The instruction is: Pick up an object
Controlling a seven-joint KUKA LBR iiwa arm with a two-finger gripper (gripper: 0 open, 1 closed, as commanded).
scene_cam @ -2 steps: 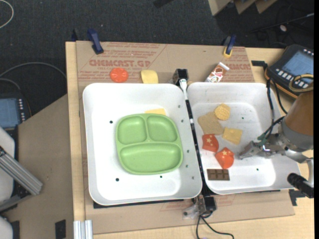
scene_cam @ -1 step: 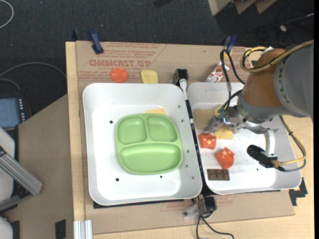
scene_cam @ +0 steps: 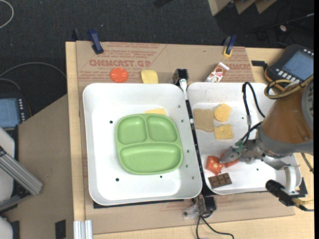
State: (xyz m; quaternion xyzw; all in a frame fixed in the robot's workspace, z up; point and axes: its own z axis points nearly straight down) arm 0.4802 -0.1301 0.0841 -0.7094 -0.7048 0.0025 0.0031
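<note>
gripper (scene_cam: 230, 157) reaching low into the right white bin (scene_cam: 259, 183), its tips sitting just beside the small red block (scene_cam: 213, 164).

from where i am standing the tips are blurring into the wrist, so i cannot tell how they are set, and nothing is showing as held. the red block is lying near the bin's front left, with a dark brown chocolate-like bar (scene_cam: 220, 180) just in front of it and a tan flat slice (scene_cam: 203, 119), a round yellow cracker (scene_cam: 222, 112) and a yellow square piece (scene_cam: 224, 132) further back. the green divided plate (scene_cam: 148, 143) is resting in the left white bin (scene_cam: 99, 108). i am guessing the closing tips could nudge the block toward the brown bar and close on nothing, since the two are crowding together.
</note>
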